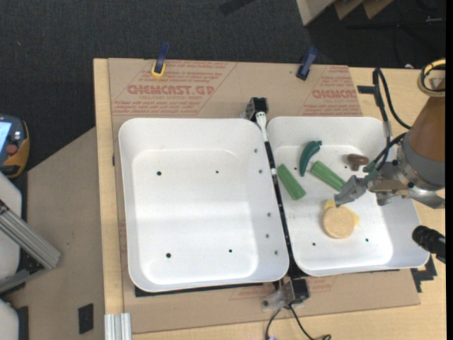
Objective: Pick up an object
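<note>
Camera view: your gripper [345, 196] hangs in the right bin [379, 250], finger state can't be told. Nearest obj., the tan disc [339, 222], lies just beside it at approx. 6 o'clock; green block [330, 175], long axis 10–4 o'clock, sits at 11. Cardboard [177, 83] reads "CHEMCAST GP".

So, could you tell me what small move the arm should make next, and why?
Probably a short drop onto the disc. The gripper hangs just above the disc's upper edge in the right bin, and nothing shows between its tips. The green blocks lie further off to the left, so the disc looks the nearest pick.
</note>
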